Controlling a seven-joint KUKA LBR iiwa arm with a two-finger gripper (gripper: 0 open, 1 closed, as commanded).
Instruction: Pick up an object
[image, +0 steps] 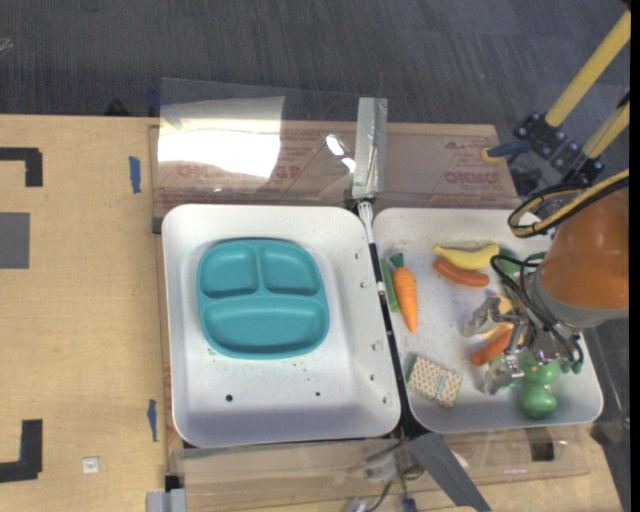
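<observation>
While faint red lettering on the cardboard (320, 170) stays unreadable; teal tray (263, 298) unlabelled.

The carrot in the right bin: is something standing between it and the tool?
Nothing visible blocks it. The carrot lies alone by the right bin's left wall. The tool is over the orange pieces near the green pear, with bare floor between.
</observation>
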